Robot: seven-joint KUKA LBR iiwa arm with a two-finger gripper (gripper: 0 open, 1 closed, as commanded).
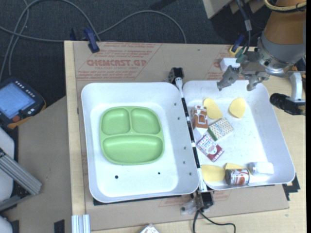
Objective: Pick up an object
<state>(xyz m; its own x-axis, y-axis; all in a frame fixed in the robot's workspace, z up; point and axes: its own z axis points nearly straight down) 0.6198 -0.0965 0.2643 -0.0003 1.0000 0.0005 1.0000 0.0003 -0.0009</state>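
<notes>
Gripper (240, 83) hangs over the far edge of the right bin (277, 144), its two grey metal fingers spread wide apart — nothing between them, nothing touched. One fingertip (222, 85) points down-left, the other sits at the right, both above bare white bin floor. The orange band of the arm shows above, at the view's upper right.

Objects for picking lie in the right bin, toward its left and near sides. Two pale yellow rounded pieces — yellow piece (212, 108) and second yellow piece (237, 107) — sit nearest below the gripper, smooth and matte, apart from each other. Beside the left one, against the bin's left wall, a small brown-and-white packet (199, 117). Just below, a green-and-white checked box (220, 128), tilted, and touching its lower left corner a red-and-white carton (210, 146), also tilted. At the near edge: a third yellow piece (212, 173), a small red-labelled can (238, 176) lying on its side, and a white tube (260, 168) next to it.

Left bin (97, 178) holds a green three-compartment plate (131, 134), glossy plastic with rounded corners. Both bins are shallow white plastic, resting on a brown cardboard sheet (121, 59) with red print.
</notes>
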